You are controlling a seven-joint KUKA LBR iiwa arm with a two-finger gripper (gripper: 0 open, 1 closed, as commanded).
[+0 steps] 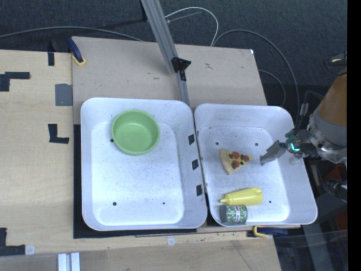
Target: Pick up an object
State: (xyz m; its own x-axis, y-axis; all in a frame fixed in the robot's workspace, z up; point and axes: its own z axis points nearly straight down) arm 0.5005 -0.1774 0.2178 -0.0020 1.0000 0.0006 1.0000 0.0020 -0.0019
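The grey two-finger gripper hangs over the right side of the right-hand shallow white bin; whether it is released or clenched I cannot tell. The nearest object, a flat toy pizza slice, lies on that bin's floor to the gripper's left, its long axis running roughly toward the gripper.

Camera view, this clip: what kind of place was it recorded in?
Most likely a robotics lab bench set up for grasping trials. Two white bins, left and right, sit on a taped board; toy props include a pizza slice and mustard bottle; loose cables trail behind.
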